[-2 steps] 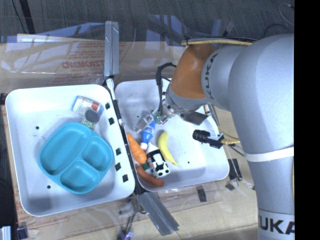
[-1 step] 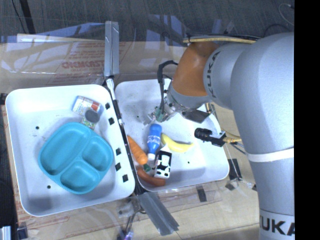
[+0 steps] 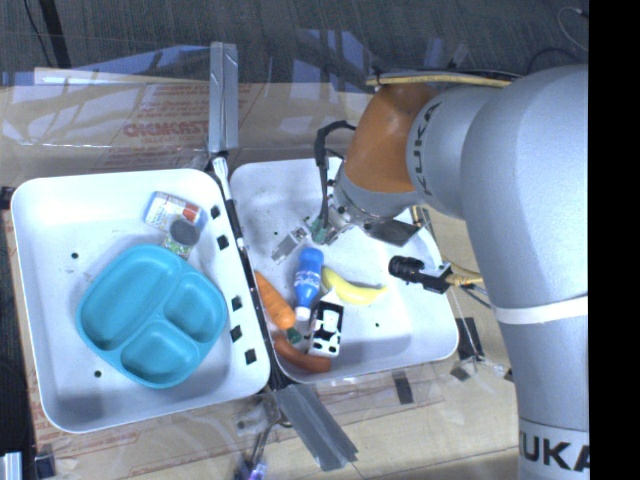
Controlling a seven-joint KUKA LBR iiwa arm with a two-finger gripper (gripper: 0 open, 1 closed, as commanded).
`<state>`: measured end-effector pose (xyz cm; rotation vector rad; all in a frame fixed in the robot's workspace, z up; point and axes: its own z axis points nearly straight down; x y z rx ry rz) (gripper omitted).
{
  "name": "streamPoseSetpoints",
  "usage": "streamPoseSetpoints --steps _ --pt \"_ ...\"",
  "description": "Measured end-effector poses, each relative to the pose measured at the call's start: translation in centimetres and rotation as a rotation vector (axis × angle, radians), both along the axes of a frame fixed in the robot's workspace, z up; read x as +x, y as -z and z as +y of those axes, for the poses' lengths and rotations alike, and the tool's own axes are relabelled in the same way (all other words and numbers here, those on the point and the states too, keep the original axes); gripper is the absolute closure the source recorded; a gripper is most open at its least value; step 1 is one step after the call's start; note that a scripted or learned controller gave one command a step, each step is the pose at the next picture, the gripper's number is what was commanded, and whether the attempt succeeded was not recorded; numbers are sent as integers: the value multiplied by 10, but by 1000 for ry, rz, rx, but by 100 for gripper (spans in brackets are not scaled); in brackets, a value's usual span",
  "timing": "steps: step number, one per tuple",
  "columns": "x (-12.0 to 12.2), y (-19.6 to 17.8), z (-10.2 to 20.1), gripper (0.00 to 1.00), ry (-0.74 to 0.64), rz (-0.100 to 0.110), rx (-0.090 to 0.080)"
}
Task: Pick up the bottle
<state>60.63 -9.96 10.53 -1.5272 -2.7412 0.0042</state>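
Note:
A blue bottle (image 3: 307,278) with a white cap end lies in the right bin (image 3: 262,194), pointing toward the front. My gripper (image 3: 313,234) hangs just above the bottle's far end, below the orange wrist band. Nothing shows between the fingers, and the bottle rests on the bin floor.
Beside the bottle lie a banana (image 3: 352,288), a carrot (image 3: 274,301), a black-and-white die-like block (image 3: 325,330) and a reddish sausage shape (image 3: 302,357). The left bin (image 3: 60,208) holds a blue divided tray (image 3: 152,314) and a small clear packet (image 3: 173,211). The arm covers the right bin's far right side.

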Motion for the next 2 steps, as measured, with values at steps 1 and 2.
streamPoseSetpoints --steps 1,2 --pt "-38 14 -18 0 -56 -1 1" --pt "-38 4 -18 100 -59 0 2"
